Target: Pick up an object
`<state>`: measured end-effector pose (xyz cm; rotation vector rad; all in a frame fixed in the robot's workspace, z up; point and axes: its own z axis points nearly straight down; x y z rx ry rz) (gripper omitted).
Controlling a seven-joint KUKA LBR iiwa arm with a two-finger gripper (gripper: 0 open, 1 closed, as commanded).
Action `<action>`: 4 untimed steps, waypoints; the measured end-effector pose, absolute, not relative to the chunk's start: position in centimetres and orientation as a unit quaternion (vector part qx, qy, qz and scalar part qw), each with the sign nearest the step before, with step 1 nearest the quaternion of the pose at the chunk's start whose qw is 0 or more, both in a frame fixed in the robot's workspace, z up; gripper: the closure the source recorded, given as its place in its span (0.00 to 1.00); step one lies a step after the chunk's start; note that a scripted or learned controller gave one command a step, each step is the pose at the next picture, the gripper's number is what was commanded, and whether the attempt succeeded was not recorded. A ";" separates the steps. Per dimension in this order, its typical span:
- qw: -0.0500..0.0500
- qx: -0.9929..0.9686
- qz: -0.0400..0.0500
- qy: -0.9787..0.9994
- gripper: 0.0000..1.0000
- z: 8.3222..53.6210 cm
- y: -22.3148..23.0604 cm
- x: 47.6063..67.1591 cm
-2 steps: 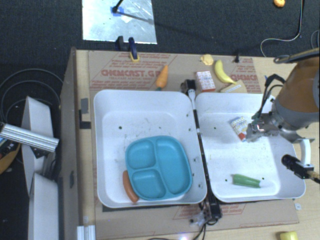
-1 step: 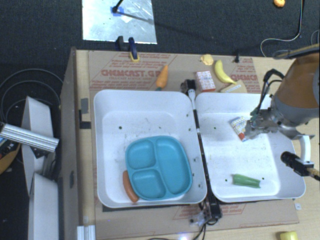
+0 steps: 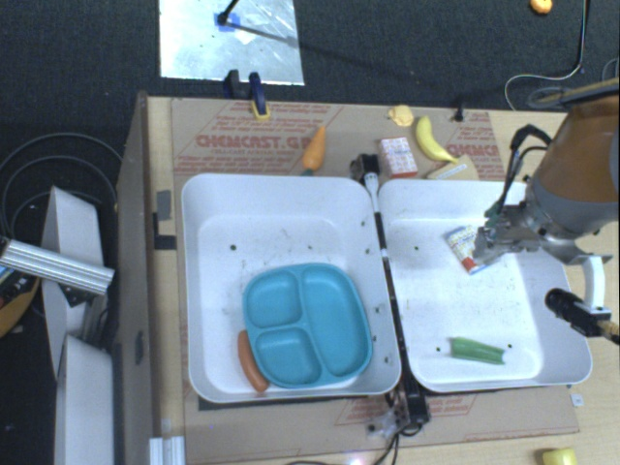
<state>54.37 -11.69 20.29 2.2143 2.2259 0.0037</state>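
In the right bin [image 3: 557,356] a small white and red packet [image 3: 461,245] lies near the upper middle. My gripper [image 3: 490,241] is low over the bin, right against the packet's right end, and the grey arm partly covers it. A green pod-shaped vegetable [image 3: 478,351] lies near the right bin's front. The left bin [image 3: 208,260] holds a blue divided plate [image 3: 307,325], with an orange sausage [image 3: 252,360] beside the plate's lower left edge.
Behind the bins on the cardboard lie a carrot [image 3: 314,149], a small printed box [image 3: 398,156], a banana [image 3: 431,141] and a black-handled tool [image 3: 368,170]. A black part [image 3: 573,310] of the arm overhangs the right bin's right rim.
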 end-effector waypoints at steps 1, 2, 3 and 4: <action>0.001 0.706 0.001 0.708 1.00 19.1 -12.9 56.3; 0.001 0.705 0.001 0.709 1.00 19.1 -14.1 58.4; 0.002 0.707 0.001 0.707 1.00 18.4 -16.4 59.9; 0.001 0.706 0.000 0.708 0.00 18.5 -16.4 59.9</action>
